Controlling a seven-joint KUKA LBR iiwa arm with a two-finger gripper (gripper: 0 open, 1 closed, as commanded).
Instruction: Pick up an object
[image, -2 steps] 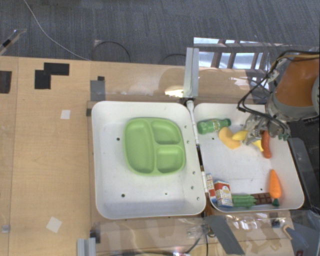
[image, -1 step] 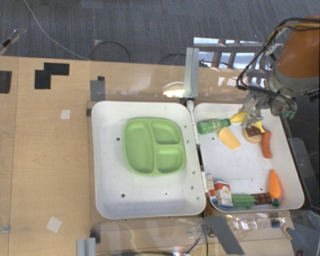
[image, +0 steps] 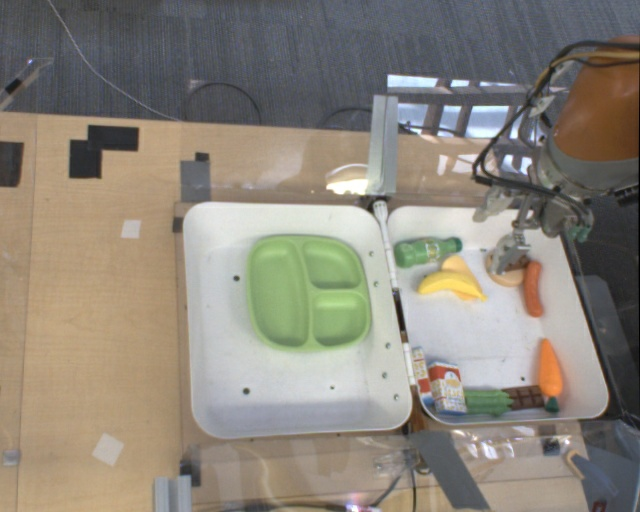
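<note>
End effector (image: 515, 247): over right white bin's (image: 500, 330) far edge, above tan round disc (image: 505, 270); finger opening cannot be told. Bare floor mid-bin, between yellow banana (image: 452, 285) and orange carrot (image: 549, 368).

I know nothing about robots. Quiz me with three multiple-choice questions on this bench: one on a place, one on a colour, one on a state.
1. Where does the green divided plate lie?
A. left bin
B. right bin
C. bare bench

2. What colour is the banana?
A. blue
B. yellow
C. white

3. How does the green bottle sit?
A. upright
B. on its side
C. on the plate

Answers:
1 A, it sits in the left bin.
2 B, it is plainly yellow.
3 B, it lies lengthwise on the right bin floor.
</note>
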